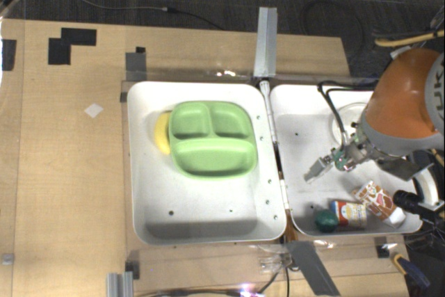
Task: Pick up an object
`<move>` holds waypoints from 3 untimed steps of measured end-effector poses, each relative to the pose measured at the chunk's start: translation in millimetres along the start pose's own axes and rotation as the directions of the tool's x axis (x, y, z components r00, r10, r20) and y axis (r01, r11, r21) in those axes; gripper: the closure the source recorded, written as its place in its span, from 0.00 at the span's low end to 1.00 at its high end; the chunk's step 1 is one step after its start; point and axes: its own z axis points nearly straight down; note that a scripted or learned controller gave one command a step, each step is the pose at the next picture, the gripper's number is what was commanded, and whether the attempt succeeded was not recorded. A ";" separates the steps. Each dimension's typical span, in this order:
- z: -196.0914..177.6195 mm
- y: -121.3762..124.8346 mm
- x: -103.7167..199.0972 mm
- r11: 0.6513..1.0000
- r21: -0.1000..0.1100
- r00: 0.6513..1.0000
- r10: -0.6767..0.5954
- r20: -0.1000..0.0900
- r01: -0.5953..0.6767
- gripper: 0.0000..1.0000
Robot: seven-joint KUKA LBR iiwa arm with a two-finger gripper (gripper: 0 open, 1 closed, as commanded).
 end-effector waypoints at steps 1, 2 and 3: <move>96.7 -23.5 -30.6 0.987 -0.005 0.987 0.160 0.001 -0.160 0.00; 96.7 6.6 -22.0 0.999 -0.006 0.999 0.041 0.005 -0.041 0.00; 97.0 13.7 -28.9 0.992 -0.004 0.992 0.127 0.000 -0.127 0.00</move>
